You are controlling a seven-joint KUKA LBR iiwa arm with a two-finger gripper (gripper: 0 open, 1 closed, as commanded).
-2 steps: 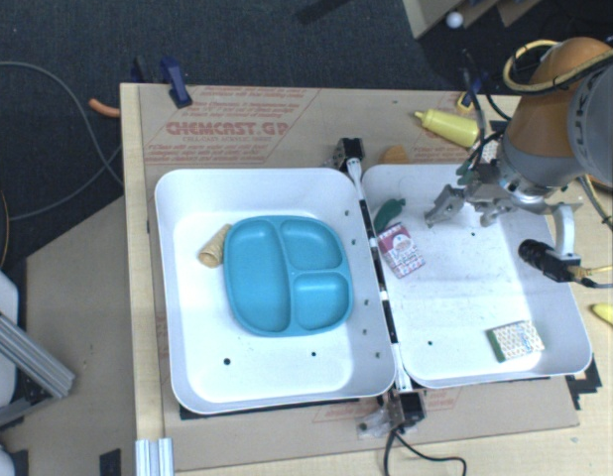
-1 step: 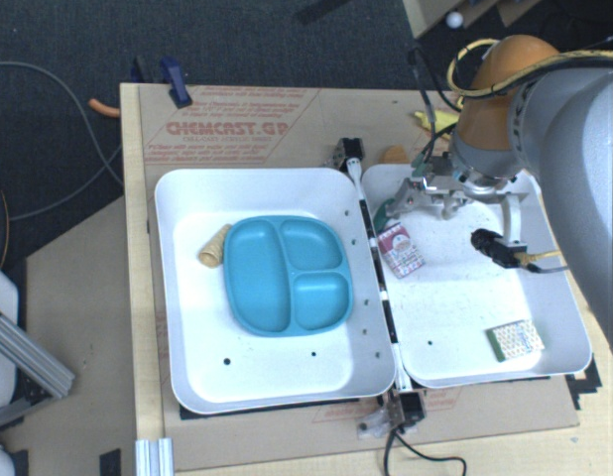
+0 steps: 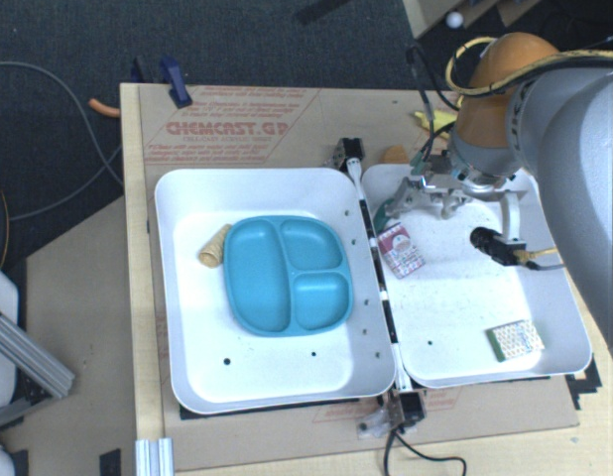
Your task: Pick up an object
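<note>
Fingers (image 3: pixel 404 200) of my gripper (image 3: pixel 426 204) stand spread with nothing between them, low over the far left corner of the right bin (image 3: pixel 554 360), where a red-and-white packet (image 3: pixel 400 250) lies near them by the left wall and a green-speckled pad (image 3: pixel 515 338) lies well apart.

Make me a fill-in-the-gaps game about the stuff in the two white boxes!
1. The divided plate is coloured ___.
2. It has ___ compartments.
3. The small tan thing lies in the same bin as the ___.
4. The band above the arm's wrist is ___.
Missing words: blue; three; plate; orange.
</note>
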